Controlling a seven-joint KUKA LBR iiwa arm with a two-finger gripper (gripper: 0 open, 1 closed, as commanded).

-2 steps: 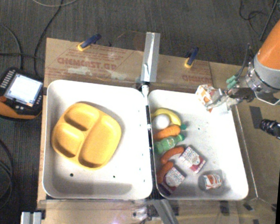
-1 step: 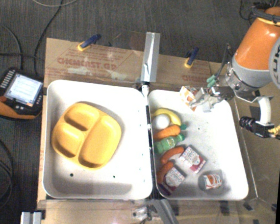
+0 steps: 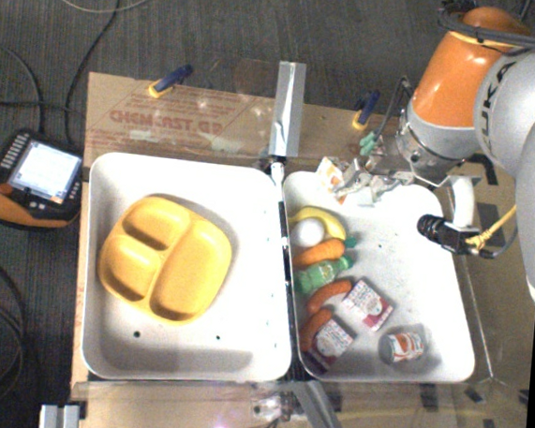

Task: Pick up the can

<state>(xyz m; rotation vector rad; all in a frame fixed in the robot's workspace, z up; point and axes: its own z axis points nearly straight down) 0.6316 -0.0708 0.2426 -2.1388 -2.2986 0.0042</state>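
The can point(image 3: 403, 346) is a small silver tin with a red and white label. It lies on its side near the front right corner of the right bin point(image 3: 431, 271). My gripper point(image 3: 363, 184) hangs over the back rim of that bin, far from the can and well behind it. A small white and orange packet point(image 3: 331, 174) sits just left of the gripper at the bin's back left corner; whether the two touch is unclear.
Down the right bin's left side lie a banana point(image 3: 316, 218), an egg point(image 3: 309, 231), a carrot point(image 3: 320, 253), a green item point(image 3: 319, 275), a sausage point(image 3: 327, 294) and two packets point(image 3: 366, 304). A yellow divided plate point(image 3: 166, 257) lies in the left bin point(image 3: 96, 333).
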